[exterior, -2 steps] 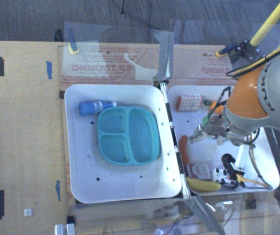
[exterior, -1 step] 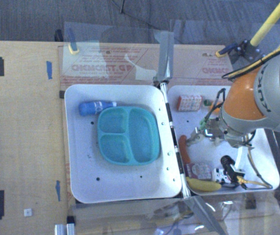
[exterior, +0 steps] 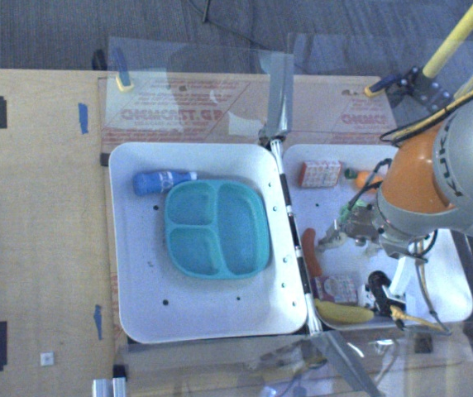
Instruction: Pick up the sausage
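The sausage (exterior: 310, 254) lies ungrasped in the right bin (exterior: 460, 292), the tool (exterior: 341, 231) just beside it, grip unclear.

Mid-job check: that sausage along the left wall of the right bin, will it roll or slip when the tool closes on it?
The sausage looks long, round and smooth, so it may well roll sideways or slip under a pinch. It lies close along the right bin wall, which probably limits rolling that way but crowds one finger. The tool sits just beside it.
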### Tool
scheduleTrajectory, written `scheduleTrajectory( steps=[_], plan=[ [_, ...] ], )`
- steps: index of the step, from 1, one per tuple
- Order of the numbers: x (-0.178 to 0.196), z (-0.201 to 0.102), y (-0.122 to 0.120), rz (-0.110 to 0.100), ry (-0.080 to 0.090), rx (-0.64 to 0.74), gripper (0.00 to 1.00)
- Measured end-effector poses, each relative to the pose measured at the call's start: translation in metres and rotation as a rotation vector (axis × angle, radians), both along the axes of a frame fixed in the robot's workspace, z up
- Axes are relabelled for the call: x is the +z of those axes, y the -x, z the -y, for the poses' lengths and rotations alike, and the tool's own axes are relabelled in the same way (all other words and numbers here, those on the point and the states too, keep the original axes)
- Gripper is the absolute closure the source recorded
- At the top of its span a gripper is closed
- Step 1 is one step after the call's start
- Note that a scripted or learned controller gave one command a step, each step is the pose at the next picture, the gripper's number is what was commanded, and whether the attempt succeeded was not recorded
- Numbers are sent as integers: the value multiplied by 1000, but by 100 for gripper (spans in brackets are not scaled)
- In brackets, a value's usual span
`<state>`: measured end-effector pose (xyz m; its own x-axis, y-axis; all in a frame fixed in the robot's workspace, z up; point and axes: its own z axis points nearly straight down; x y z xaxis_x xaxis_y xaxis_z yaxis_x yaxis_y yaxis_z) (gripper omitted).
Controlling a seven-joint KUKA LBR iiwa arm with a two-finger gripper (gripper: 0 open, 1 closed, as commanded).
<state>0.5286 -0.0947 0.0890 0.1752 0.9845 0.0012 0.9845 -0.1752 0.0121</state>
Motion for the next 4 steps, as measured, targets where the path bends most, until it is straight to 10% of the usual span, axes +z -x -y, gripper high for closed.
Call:
scheduleTrajectory(
  steps=[1, 2, 3, 4],
  plan=[
    [0, 1, 12, 1, -2, -147, 0],
    [-1, 6, -33, -4, 1, -80, 0],
    [0, 8, -9, -2, -3, -317, 0],
    [-1, 11, -67, -7, -2, -591, 0]
  ],
)
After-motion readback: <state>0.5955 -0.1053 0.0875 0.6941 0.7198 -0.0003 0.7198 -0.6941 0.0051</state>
